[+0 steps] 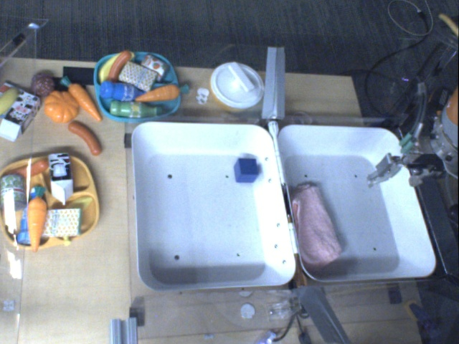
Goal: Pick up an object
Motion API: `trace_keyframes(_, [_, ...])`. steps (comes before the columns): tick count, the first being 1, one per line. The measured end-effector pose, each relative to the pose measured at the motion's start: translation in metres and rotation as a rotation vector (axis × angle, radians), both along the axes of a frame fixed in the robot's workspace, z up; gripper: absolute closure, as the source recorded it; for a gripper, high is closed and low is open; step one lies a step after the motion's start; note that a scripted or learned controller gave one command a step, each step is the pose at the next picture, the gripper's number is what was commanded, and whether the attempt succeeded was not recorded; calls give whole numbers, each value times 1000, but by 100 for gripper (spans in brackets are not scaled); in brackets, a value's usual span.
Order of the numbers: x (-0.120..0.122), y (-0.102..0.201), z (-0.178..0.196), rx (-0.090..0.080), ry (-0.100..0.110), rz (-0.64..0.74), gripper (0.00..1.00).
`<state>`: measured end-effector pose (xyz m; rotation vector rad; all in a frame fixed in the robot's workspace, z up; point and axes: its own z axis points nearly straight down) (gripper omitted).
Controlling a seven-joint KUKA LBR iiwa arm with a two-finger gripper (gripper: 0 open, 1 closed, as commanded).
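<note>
- The pincer (384,169) is at the right side of the right bin (401,264), above its floor and near its right wall; whether it is open or closed cannot be told, and nothing is seen in it.
- A pink cloth (315,222) lies in the same bin, along its left wall, well apart from the pincer.
- A blue cube (247,169) sits in the left bin (201,264), in its upper right part, near the wall between the two bins.
- A white lid (237,86) rests on the surface (86,278) just above the left bin.
- A blue bowl (136,86) and a yellow plate (49,201), both with toy food, stand at the left of the bins.
</note>
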<state>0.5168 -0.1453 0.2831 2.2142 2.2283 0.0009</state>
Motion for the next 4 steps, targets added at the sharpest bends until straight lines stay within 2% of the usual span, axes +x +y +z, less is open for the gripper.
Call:
trace_keyframes(1, [-30, 49, -122, 1, 2, 80, 0])
trace_keyframes(2, [-25, 55, -191, -2, -16, 223, 0])
trace_keyframes(3, [-21, 56, -179, -4, -26, 225, 100])
trace_keyframes(4, [33, 42, -88, -2, -5, 588, 100])
